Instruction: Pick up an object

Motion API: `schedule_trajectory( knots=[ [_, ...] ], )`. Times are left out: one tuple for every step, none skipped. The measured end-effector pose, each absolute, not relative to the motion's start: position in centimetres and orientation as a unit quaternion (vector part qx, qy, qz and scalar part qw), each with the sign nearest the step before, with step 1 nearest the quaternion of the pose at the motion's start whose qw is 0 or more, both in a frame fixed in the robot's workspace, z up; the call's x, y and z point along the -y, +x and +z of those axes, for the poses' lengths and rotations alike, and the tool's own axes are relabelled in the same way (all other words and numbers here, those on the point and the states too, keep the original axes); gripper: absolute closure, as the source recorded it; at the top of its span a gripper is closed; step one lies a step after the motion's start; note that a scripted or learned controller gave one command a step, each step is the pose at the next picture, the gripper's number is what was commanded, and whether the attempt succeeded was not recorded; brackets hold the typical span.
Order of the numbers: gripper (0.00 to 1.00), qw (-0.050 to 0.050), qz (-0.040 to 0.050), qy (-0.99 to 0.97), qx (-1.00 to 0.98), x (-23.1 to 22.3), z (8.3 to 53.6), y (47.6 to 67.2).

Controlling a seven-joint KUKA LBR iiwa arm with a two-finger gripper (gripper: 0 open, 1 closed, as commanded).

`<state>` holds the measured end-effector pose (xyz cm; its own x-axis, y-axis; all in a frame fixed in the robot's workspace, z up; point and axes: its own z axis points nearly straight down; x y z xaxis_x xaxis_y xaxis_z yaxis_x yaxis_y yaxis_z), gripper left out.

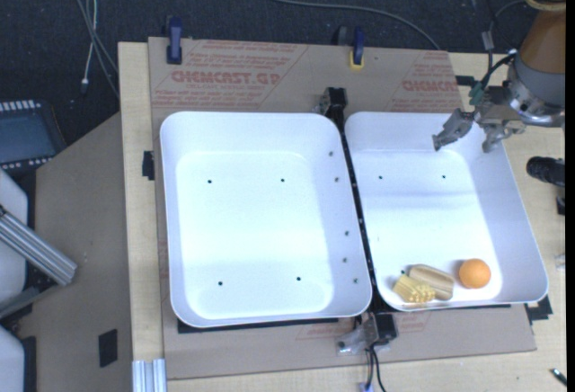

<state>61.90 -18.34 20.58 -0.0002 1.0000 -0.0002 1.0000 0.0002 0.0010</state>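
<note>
An orange ball (474, 273) lies near the front right corner of the right bin (422, 201). Beside it, to the left, rest a tan bread-like roll (431, 277) and a yellow corn cob (412, 291), touching each other. My gripper (469, 135) hangs over the far right corner of the right bin, well behind those objects. Its two grey fingers are spread apart, open, with nothing between them.
The left bin (256, 215) sits beside the right one on a cardboard sheet (269, 75) held by two blue clamps (173, 38). Cables run over the dark floor behind. A black clip (334, 100) stands between the bins at the back.
</note>
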Motion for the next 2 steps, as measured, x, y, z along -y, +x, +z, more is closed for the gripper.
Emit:
schedule_trajectory(
  knots=[
    [0.0,-0.004,-0.002,0.707,-0.708,14.7,11.3,56.7],
    [0.0,-0.001,-0.0006,0.708,-0.706,17.2,9.3,54.1]
  ],
)
